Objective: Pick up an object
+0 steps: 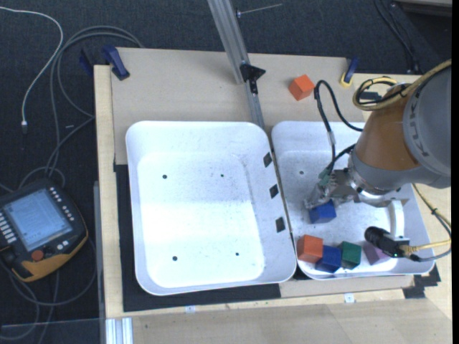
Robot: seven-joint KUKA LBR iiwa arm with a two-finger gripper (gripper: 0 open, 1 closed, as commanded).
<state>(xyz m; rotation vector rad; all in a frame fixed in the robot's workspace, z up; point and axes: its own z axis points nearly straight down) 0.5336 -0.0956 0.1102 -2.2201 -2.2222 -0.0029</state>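
My gripper (pixel 324 198) hangs low over the right bin (pixel 297 149), left of the bin's middle. A blue cube (pixel 323 213) lies directly under its tip, touching it or very close. Along the bin's front edge sit an orange cube (pixel 310 248), a second blue cube (pixel 330 259), a green cube (pixel 350 254) and a purple block (pixel 374 252). The arm's wrist hides the bin floor behind the gripper.
The left bin (pixel 143 149) stands beside the right one, and their rims meet in the middle. A further orange cube (pixel 302 87) lies on the bench behind the bins. A metal post (pixel 228 27) rises at the back. Cables trail over the right bin's far corner.
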